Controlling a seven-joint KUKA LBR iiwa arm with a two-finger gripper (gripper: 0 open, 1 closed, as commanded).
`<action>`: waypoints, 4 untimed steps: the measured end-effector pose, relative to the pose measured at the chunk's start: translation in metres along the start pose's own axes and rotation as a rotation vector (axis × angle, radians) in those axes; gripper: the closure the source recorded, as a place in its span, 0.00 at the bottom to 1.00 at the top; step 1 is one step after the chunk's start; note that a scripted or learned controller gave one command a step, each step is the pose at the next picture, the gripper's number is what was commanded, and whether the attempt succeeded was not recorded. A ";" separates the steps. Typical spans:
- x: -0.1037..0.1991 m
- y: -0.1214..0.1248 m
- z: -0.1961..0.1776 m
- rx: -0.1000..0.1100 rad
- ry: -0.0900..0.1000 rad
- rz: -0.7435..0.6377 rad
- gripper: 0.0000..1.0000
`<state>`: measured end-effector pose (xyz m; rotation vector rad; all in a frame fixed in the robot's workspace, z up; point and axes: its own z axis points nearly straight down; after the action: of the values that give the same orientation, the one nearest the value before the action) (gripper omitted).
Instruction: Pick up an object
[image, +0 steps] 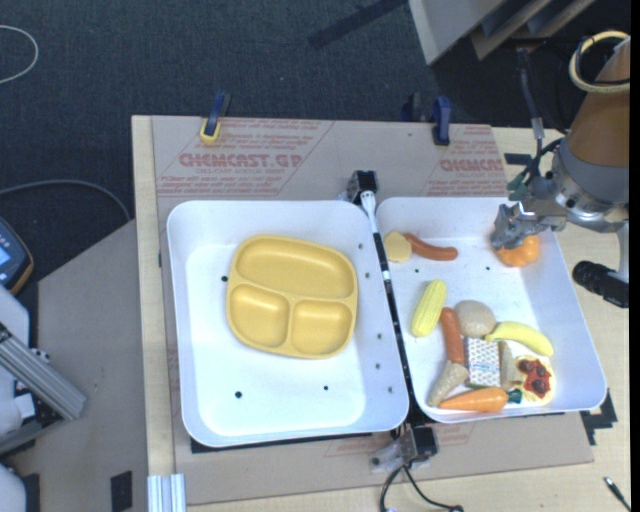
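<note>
Grey arm (590, 170), orange band (600, 125), dark cables.

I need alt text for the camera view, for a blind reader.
The arm's claw sits at an orange fruit in the right bin, which also holds toy foods. The left bin holds a yellow divided plate.

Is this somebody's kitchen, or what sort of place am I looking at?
Most likely a robotics lab, not a kitchen. The white bins sit on a board held by clamps, the food looks like toys such as a plastic corn cob, and a robot hand reaches in over an orange object.
</note>
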<state>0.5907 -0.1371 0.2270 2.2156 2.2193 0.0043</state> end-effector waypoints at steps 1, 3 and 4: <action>0.056 -0.017 0.006 0.010 0.005 -0.003 1.00; 0.143 -0.066 0.006 0.011 0.004 -0.002 1.00; 0.179 -0.087 0.004 0.010 0.003 0.000 1.00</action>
<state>0.5029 0.0419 0.2223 2.2224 2.2263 -0.0035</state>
